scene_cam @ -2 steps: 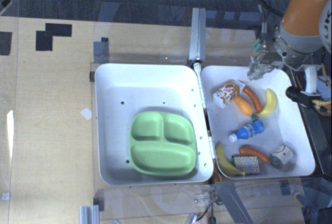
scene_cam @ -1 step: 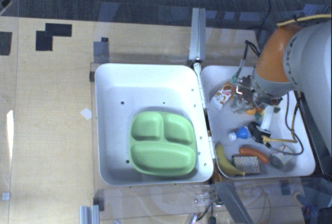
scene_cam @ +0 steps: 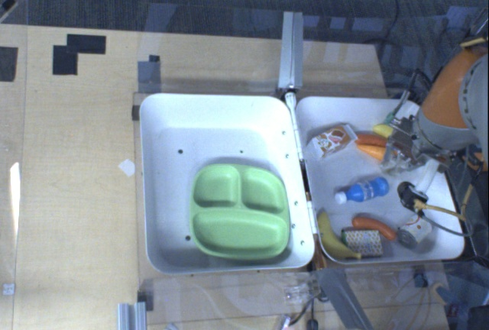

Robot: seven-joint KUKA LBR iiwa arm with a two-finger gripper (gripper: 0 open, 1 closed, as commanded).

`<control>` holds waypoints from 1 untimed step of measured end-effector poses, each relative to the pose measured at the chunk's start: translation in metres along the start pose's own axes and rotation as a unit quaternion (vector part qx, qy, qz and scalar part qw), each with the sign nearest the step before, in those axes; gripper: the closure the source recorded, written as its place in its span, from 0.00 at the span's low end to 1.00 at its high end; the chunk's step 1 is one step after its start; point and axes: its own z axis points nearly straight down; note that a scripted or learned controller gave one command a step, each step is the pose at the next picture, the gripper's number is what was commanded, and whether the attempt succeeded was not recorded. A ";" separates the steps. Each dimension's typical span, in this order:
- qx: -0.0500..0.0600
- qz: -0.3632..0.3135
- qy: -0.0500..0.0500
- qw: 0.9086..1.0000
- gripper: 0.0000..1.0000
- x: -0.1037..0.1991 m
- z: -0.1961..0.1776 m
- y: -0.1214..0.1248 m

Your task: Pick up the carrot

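The gripper point(scene_cam: 399, 154) is low in the right bin point(scene_cam: 455, 248) at the end of the carrot point(scene_cam: 370, 143) lying beside the snack packet point(scene_cam: 333, 140), apparently mid-approach, its grip impossible to judge; next it must close and lift.
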 end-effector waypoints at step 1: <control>-0.002 -0.002 0.001 1.000 1.00 0.002 -0.011 0.001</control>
